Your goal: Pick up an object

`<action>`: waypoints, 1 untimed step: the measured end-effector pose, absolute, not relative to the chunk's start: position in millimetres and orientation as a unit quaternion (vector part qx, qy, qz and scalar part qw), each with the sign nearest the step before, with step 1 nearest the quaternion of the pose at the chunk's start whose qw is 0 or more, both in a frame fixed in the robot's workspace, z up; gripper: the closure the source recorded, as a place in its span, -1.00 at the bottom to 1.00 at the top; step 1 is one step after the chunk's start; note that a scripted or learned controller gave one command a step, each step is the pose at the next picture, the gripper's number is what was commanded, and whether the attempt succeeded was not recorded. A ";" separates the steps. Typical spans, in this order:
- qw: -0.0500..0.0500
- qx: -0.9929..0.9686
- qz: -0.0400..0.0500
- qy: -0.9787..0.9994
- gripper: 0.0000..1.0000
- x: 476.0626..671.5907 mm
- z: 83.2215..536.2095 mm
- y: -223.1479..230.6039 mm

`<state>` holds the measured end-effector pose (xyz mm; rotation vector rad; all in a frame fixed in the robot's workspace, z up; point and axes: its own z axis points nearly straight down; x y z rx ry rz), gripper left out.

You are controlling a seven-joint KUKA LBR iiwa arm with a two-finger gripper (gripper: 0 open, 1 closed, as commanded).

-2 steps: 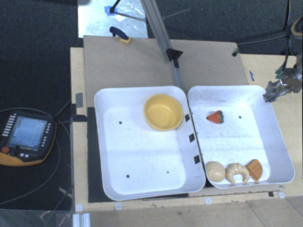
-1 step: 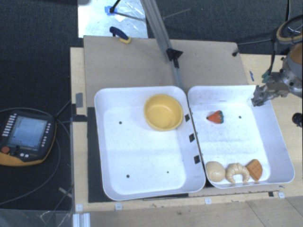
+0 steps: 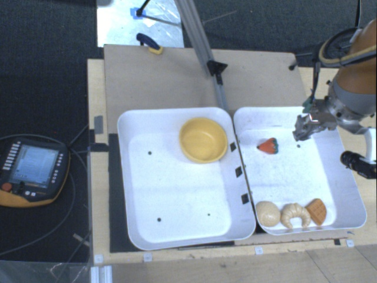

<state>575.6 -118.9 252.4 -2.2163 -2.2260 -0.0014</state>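
Smooth, slightly glossy plastic forms the white bins (image 3: 177, 229) and the yellow bowl (image 3: 203, 139).

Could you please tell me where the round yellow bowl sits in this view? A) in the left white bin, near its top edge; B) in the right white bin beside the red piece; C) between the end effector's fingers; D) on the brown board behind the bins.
A: the round yellow bowl rests inside the left white bin, close to its upper edge, apart from the end effector over the right white bin.
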 end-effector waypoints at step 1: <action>0.000 -0.706 -0.001 -0.709 1.00 577.4 247.5 -67.3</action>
